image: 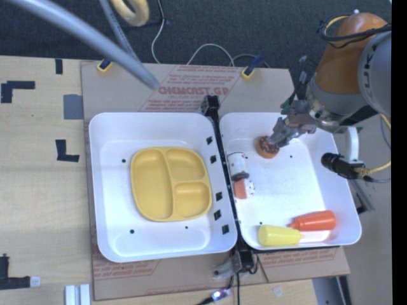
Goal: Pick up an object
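Note:
My gripper (276,140) hangs low over the far left part of the right bin (331,189), reaching in from the right. Its tip is right at a small round brown object (265,149) that lies on the bin floor and overlaps the object's right side. Further objects lie in the same bin: a small white piece (236,164) and an orange-and-white piece (240,187) by the left wall, a yellow object (278,235) and an orange object (313,221) along the near wall.
The left bin (102,170) holds a yellow divided plate (170,183). A black divider (219,170) runs between the bins. A cable and a black fitting (340,164) hang off the arm over the right bin's right edge.

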You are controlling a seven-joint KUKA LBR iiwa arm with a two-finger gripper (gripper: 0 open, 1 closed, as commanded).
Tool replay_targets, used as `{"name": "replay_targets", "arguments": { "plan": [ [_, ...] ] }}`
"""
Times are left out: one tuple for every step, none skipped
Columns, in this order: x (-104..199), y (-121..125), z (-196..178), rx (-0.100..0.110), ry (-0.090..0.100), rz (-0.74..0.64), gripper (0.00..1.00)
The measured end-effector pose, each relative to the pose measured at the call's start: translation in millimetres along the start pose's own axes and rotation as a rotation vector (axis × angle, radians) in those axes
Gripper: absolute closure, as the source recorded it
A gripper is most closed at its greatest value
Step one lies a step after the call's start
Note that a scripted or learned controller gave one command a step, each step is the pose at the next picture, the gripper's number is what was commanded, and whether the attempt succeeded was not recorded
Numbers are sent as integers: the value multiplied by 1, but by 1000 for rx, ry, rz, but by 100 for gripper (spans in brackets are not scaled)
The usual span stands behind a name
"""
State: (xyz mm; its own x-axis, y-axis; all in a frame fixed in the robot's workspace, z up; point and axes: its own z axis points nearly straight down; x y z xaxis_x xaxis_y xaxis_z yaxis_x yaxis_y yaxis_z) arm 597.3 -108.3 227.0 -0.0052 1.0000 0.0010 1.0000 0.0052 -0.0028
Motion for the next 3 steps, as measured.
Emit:
{"name": "replay_targets", "arguments": {
  "plan": [
    [54,-13,-9,-1,0,-1,100],
    [106,-21,-16,-1,0,-1,100],
    [154,-29,-1,1,0,-1,100]
  ]
}}
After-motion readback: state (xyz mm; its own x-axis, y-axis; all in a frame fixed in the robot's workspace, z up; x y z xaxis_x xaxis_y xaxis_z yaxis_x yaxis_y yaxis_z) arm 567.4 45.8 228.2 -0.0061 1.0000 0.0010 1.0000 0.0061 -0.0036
